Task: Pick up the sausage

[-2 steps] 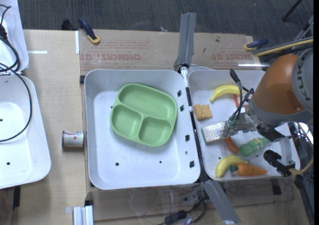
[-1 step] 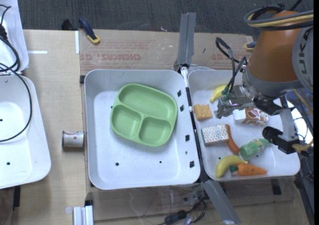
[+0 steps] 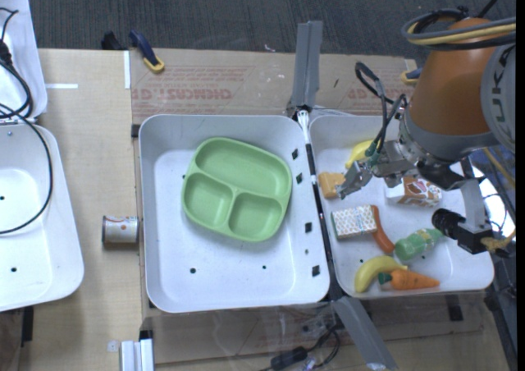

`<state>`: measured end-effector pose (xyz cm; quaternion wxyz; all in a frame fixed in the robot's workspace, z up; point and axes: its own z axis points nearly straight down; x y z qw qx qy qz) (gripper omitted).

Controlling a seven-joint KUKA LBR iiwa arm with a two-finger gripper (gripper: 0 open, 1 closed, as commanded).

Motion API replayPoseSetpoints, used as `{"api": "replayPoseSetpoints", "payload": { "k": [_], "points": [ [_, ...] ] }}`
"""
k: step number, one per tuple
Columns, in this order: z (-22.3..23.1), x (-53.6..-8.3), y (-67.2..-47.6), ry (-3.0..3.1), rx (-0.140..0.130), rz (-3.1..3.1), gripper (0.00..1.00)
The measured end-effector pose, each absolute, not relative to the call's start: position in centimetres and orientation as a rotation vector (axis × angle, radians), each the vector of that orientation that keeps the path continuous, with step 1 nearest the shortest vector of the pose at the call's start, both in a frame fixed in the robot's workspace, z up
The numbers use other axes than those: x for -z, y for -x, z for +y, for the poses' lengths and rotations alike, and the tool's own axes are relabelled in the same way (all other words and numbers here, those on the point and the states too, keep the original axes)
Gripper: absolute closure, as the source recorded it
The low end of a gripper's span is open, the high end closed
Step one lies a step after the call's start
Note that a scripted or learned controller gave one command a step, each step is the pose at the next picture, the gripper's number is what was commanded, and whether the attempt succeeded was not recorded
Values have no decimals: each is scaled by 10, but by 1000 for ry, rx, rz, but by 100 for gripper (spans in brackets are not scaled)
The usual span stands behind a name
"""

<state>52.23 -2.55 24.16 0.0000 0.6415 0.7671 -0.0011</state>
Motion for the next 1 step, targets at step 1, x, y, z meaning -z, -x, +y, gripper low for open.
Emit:
{"api": "replayPoseSetpoints", "payload": {
  "k": [1],
  "points": [
    [-93,-195,-481,-2124,6,2318,0]
  ]
}}
